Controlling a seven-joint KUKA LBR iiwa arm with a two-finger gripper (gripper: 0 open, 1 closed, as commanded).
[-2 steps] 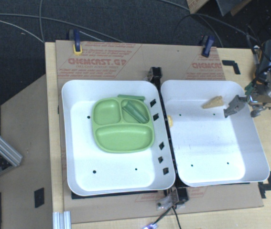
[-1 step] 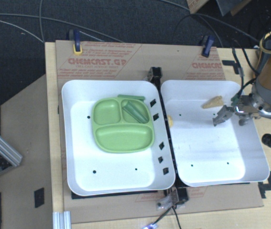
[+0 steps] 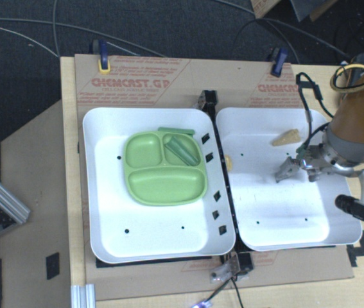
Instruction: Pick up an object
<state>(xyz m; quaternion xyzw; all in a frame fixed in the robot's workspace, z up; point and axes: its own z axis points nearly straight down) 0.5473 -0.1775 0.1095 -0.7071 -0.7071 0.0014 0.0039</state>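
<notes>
Two shallow white bins sit on a surface [image 3: 169, 76] printed "CHEMCAST GP" in red. Inside the left bin [image 3: 104, 223] lies a smooth green plastic divided plate [image 3: 162, 175]. Toward twelve o'clock in the right bin [image 3: 278, 226] rests a small tan wedge-shaped piece [image 3: 286, 137]. At its four o'clock, the hand [image 3: 295, 170] grips nothing, fingers spread.

Bench, flat tan board with red printed lettering [image 3: 137, 82], on a dark floor.

Bears two shallow white plastic bins side by side, edges touching: left bin [image 3: 104, 236], right bin [image 3: 284, 233]. Blue clamp with a yellow tip [image 3: 103, 55] grips the far edge at left; plain blue clamp [image 3: 278, 61] at right.
</notes>
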